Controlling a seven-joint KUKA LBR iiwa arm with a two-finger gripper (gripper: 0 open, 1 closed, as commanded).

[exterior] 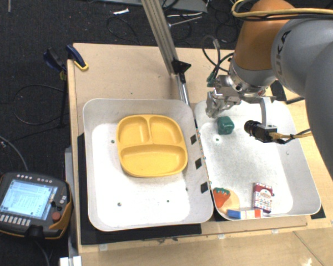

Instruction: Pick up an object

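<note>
Green and small, the block (pixel 226 124) sits in the right bin (pixel 283 165) toward its 11 o'clock corner. It looks the likeliest thing to pick, since the gripper (pixel 215 107) hangs just beside it, at the block's 10 o'clock. Whether the gripper is open or closed cannot be told from this slant, and nothing is seen in its grasp. To do the step well, the arm would need to shift toward 4 o'clock until centred over the block, come down straight, and close squarely across it (the bin's wall at 9 o'clock leaves little room there). A strawberry toy (pixel 222 195), a small red box (pixel 263 197) and a blue-and-white piece (pixel 238 213) lie well apart at the bin's 6 o'clock edge. A yellow plate (pixel 151 146) lies in the left bin (pixel 100 204).
</note>
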